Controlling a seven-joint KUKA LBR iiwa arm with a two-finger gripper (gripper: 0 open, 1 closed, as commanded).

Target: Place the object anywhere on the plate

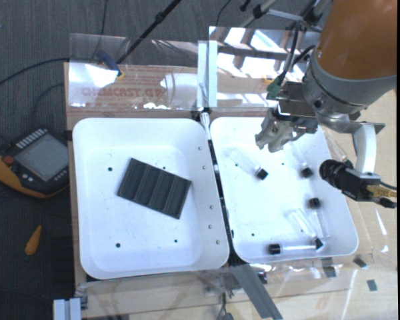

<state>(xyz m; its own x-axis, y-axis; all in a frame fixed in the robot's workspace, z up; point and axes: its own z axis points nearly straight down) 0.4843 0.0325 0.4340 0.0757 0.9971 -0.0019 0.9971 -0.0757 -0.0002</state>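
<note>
**Camera view check: jaws parked over the right bin, plate waiting in the left**

Camera view has the grey arm with the orange band (pixel 357 39) reaching in and hanging its jaws above the far part of the shallow white right bin (pixel 253 212). I can't tell if the jaws are open or closed from this angle, and I don't see anything clearly between them, so I wouldn't call it a grab.

My guess on why it sits there: all the loose stuff is in that bin, and the closest piece is the small clear plastic tube with a black cap (pixel 248 164), lying flat on the bin floor just below and left of the jaws. That looks like the thing to pick. It's see-through and nearly vanishes against the white; the black cap is the only bit that pops. More clear tubes (pixel 307 222) lie near the front corner, well apart from it.

The dark grey ribbed rectangular plate (pixel 153 188) lies flat and skewed in the shallow white left bin (pixel 107 245), with nothing on it, so the carry across the divider isn't done yet.
</note>
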